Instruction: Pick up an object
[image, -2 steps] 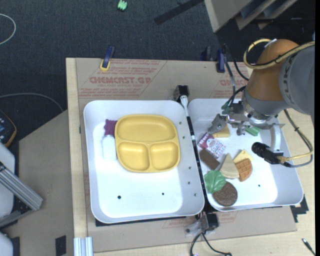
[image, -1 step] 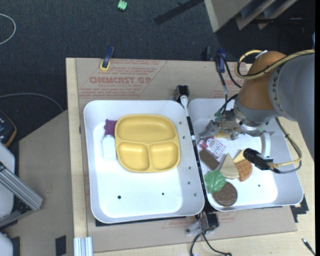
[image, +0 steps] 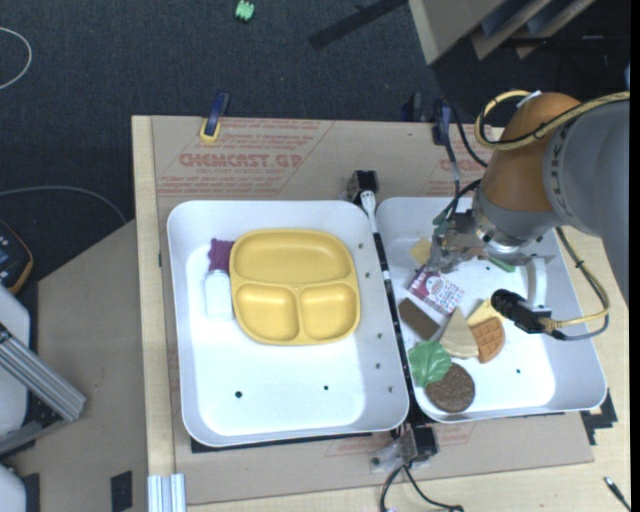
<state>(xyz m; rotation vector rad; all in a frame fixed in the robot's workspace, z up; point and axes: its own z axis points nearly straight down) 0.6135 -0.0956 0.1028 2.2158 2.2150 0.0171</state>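
My gripper (image: 448, 248) reaches down into the upper part of the right bin (image: 570, 385), under the orange wrist band. Just below it lies a red and white snack packet (image: 438, 291). A small yellowish piece (image: 421, 250) shows at its left side. Lower in the bin lie a brown bar (image: 419, 319), a pale wedge (image: 459, 337), a tan waffle piece (image: 488, 331), a green leaf (image: 429, 361) and a round brown cookie (image: 452, 388). I see nothing lifted by the gripper.
The left bin (image: 280, 410) bears a yellow divided tray (image: 295, 285), with a purple item (image: 219, 253) and a white bottle (image: 216, 295) at its left. A black part with a cable (image: 517, 309) hangs off the arm over the right bin.
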